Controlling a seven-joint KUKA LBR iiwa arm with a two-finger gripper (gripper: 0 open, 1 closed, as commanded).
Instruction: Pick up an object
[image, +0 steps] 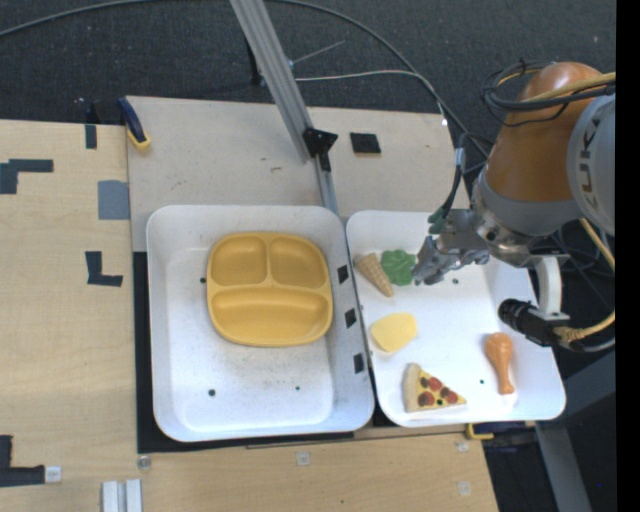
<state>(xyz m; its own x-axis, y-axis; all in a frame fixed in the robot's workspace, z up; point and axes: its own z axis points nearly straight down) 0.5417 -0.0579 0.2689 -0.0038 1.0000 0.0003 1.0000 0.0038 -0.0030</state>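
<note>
The right bin (520, 330) holds a green leafy toy (397, 266), a tan cone (375, 274), a yellow chip-shaped piece (394, 332), a pizza slice (430, 390) and an orange drumstick (501, 361). My gripper (428, 272) hangs low over the bin's upper left part, right beside the green toy's right edge. Its dark fingers point down and left. Nothing is visibly held between them.
A yellow divided plate (270, 288) lies in the left bin (180, 400). A slanted metal pole (285, 90) crosses the bench behind the bins. Cables arc over the arm (545, 150) at the upper right, and a black fitting (525, 318) sits at the right bin's edge.
</note>
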